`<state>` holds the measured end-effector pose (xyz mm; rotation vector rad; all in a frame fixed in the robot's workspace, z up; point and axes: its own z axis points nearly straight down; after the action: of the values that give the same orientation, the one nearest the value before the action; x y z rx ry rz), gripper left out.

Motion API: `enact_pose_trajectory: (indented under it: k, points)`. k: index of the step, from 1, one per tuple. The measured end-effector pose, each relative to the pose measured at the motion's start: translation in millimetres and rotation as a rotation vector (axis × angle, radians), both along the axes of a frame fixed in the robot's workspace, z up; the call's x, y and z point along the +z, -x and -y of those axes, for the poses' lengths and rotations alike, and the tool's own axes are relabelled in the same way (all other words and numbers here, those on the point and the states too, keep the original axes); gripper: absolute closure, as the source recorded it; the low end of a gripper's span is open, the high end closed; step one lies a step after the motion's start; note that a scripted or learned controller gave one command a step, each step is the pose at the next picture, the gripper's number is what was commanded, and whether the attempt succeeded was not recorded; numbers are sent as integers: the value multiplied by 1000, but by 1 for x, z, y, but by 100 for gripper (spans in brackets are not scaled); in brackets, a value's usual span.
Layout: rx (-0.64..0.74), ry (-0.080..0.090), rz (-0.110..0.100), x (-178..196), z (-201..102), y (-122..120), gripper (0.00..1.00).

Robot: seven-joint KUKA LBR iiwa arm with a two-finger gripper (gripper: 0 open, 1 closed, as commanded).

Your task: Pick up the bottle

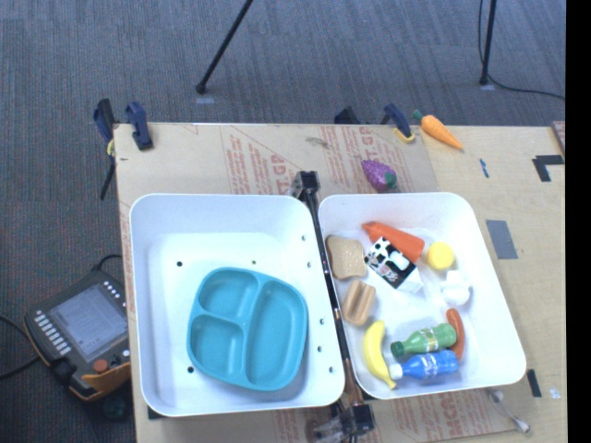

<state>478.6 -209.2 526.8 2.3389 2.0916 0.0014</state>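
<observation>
**Two bottles lie in the right bin**

The green bottle (424,341) lies on its side in the right bin (480,224), near the front wall. Just in front of it lies a blue bottle (424,367), also on its side, and the two seem to touch. A banana (375,353) lies just left of both bottles, and a red sausage (455,329) is at their right end.

Further back in the same bin are a slice of bread (346,257), a bread roll (358,301), a black and white carton (389,262), a big carrot (397,239) and a lemon (440,256).

The left bin (157,220) holds a blue tray (247,329) with three compartments.

On the worktop (240,160) behind the bins lie a purple vegetable (378,174) and a small carrot (440,131). I cannot tell the state of the hand.
</observation>
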Motion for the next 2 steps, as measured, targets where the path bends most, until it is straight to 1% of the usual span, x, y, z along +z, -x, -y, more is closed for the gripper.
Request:
enact_pose_trajectory:
  k: [1, 2]
  points:
    - [-26, 0, 2, 12, -19, 1, 100]
    - [15, 0, -1, 9, -1, 2, 100]
